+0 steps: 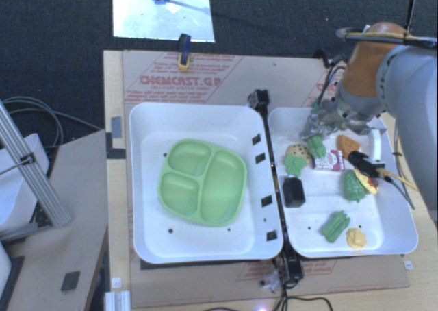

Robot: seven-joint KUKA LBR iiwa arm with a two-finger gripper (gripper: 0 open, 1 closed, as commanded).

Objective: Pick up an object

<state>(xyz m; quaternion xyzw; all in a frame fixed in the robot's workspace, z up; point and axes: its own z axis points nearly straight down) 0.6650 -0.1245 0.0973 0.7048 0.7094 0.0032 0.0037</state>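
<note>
Hand (316, 127) lowered into the right bin (404, 234); whether it is open or closed cannot be told. Directly beneath it lies a small green piece (316, 146), with a cookie (295, 151), a green leafy toy (295, 164) and a red-and-white packet (331, 159) just beside. Such crowding risks a grasp that nudges neighbours or catches two items at once.

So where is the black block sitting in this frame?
The black block lies in the right bin, near its left wall, just below the green broccoli-like piece.
</note>
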